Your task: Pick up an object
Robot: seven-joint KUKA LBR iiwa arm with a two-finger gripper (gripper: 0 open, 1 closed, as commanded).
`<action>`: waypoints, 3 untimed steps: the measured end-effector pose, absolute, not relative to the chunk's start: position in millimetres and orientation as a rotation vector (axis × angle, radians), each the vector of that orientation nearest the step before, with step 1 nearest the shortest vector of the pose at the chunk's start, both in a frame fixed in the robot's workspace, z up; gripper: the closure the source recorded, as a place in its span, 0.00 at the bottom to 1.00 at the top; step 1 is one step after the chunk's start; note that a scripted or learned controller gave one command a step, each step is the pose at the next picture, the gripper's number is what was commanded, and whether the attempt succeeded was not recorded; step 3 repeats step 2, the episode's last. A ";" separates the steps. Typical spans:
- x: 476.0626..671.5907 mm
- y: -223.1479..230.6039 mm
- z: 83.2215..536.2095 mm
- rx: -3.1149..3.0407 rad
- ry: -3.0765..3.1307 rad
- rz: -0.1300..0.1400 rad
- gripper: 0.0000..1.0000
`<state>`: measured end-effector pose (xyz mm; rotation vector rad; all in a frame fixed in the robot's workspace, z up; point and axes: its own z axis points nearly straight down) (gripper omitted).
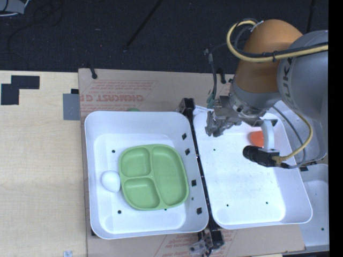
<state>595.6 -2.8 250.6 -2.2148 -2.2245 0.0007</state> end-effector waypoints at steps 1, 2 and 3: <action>607.3 48.1 236.7 -2.214 -2.224 0.002 1.00; 613.5 107.7 227.6 -2.213 -2.225 0.002 1.00; 613.5 107.7 227.6 -2.213 -2.225 0.002 1.00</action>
